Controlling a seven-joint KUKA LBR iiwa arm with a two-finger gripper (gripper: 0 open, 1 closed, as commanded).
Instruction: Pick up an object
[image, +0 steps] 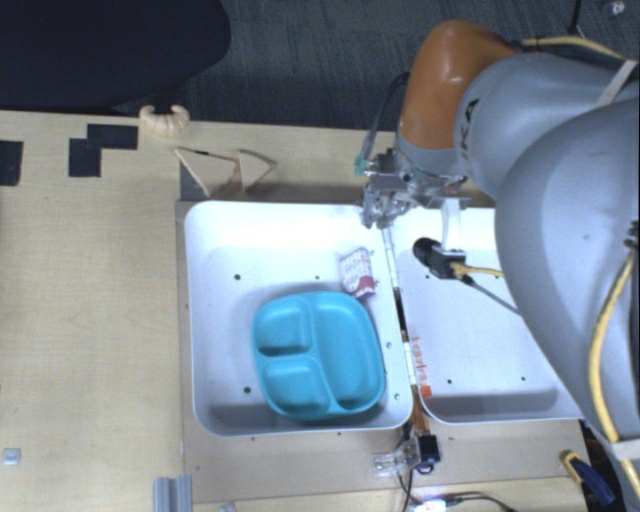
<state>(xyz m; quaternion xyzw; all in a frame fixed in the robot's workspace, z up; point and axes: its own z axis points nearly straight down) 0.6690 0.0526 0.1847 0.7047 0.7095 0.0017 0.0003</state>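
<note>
- Packet (357, 272) is our likeliest target: a small white and red wrapper lying in the left bin (215, 300). It is close to the wall shared with the right bin (480, 350) and touching or just beside the far edge of the tray (318, 352).
- That tray, blue with three compartments, lies flat in the middle of the same bin and covers much of its floor. It is the other candidate.
- Now the claw (381, 212): it hangs over the far right corner of the left bin, a little beyond the packet and near the far wall. From this angle we cannot tell whether it is wide or narrow, and we see nothing in it.
- First risk, we reckon: the packet is thin and lies flat, so a straight descent may close over the top of it and come up with nothing.
- Second risk: it sits so near the shared wall that one side of the claw could land on the rim instead of the bin floor, stopping the descent short or jarring the arm.
- Third risk: the tray edge is right beside it. A claw coming down slightly off could press on that edge, tip the tray, or shove the packet under it.
- Going for the tray instead looks no safer to us. It is broad and shallow, so only a rim grip would work, and a smooth rim could slip out on the lift.
- We leave the counter (90, 300) around the bins out of this one.
</note>
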